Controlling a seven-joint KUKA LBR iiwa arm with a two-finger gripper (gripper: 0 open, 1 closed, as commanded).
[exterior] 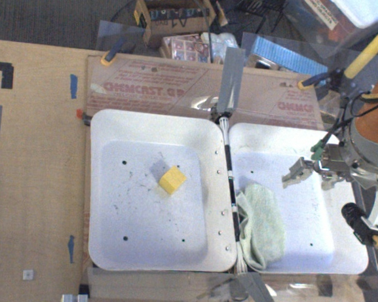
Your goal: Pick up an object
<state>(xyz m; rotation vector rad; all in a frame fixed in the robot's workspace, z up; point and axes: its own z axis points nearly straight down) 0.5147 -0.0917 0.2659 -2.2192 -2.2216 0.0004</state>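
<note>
Pale green cloth [261, 226] crumpled at left edge of right bin [337, 259]; yellow block [172, 180] in left bin [104, 140]. Gripper [312, 172] spread, empty, above right bin. Better to descend straight, centred on cloth folds.

Two shallow white plastic bins side by side: left bin [111, 140], right bin [338, 252]. One small yellow cube-shaped block [172, 180], in the left bin. One pale green crumpled cloth [261, 227], in the right bin against the shared edge. One grey arm with an orange band [377, 124], bearing one two-finger gripper [297, 172]. One brown cardboard sheet with red lettering [155, 88] behind the bins. One open cardboard box [175, 11] farther back.
</note>
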